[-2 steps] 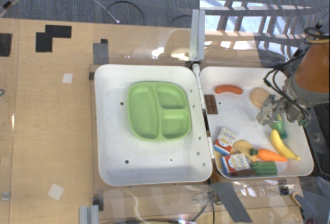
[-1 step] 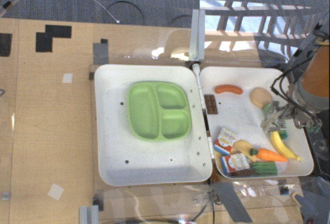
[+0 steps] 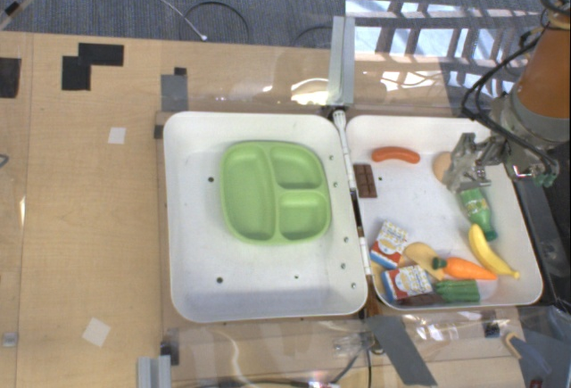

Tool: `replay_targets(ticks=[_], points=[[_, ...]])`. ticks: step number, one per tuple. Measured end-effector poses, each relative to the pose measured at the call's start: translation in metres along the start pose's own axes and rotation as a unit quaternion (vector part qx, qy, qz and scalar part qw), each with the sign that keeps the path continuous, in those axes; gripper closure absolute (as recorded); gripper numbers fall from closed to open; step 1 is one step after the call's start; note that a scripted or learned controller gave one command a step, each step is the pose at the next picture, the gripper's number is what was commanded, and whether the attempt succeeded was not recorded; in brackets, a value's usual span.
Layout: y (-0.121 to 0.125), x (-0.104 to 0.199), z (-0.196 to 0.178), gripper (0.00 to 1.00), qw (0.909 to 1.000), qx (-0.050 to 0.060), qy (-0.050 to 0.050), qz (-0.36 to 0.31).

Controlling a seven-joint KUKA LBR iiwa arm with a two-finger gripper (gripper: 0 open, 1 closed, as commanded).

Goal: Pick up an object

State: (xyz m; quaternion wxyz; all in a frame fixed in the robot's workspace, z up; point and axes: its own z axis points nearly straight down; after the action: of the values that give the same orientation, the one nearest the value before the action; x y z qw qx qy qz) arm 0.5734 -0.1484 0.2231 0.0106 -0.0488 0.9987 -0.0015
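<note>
The hand (image 3: 465, 170) hangs just above the green bottle (image 3: 477, 210).

Left bin (image 3: 192, 288): the green divided plate (image 3: 273, 191) lay mid-floor, with bare white floor all round it, widest along the near edge.
Right bin (image 3: 406, 190): its middle floor was open between the sausage (image 3: 394, 155) and the carton (image 3: 390, 241).
Near right corner: crowded with the carton, a second pack (image 3: 409, 282), carrot (image 3: 468, 269), banana (image 3: 492, 251) and a green piece (image 3: 458, 292), touching or overlapping.
Far right side: gripper (image 3: 468, 165) hung over the green bottle (image 3: 475, 209), beside a tan round item (image 3: 442, 165).
Divider: a brown bar (image 3: 364, 181) lay beside the rim.
</note>
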Motion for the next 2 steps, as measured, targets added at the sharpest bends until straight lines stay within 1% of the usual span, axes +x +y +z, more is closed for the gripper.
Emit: replay_targets(ticks=[1, 2], points=[[-0.029, 0.073, 0.036, 1.00, 0.9950, -0.002, 0.007, -0.100], [-0.034, 0.026, 0.075, 1.00, 0.9598, -0.004, 0.006, -0.280]])
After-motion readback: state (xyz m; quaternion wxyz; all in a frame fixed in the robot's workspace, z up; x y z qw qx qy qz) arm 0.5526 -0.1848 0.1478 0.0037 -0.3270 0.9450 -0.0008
